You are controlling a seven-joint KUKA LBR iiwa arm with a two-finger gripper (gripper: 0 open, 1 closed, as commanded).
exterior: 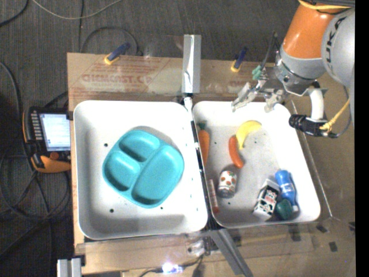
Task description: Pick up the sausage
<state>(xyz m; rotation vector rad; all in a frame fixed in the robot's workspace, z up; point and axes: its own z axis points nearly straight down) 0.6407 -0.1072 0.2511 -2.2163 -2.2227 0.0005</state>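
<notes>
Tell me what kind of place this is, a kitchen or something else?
Most likely a robot lab test bench, not a kitchen. Two white bins sit on a board held by clamps, cables trail over the carpet, and the food, like the banana and sausage, looks like toy props under the gripper.

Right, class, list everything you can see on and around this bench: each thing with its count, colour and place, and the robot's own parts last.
Bins: two, white, side by side on the bench.
Divided plate: one, turquoise, in the left bin.
Sausage: one, orange-red, upper middle of the right bin, touching the banana.
Banana: one, yellow, right bin, just above the sausage.
Carrot: one, orange, along the right bin's left wall.
Small jar: one, white with red spots, centre of the right bin.
Bottle: one, blue, lower right corner of the right bin.
Carton: one, white with dark print, beside the bottle.
Clamps: two, blue and yellow, on the board's far edge.
Tablet device: one, orange-edged, left of the bins.
Arm: one, grey with orange band, at right.
Hand: one, metallic, over the right bin's far edge.
</notes>
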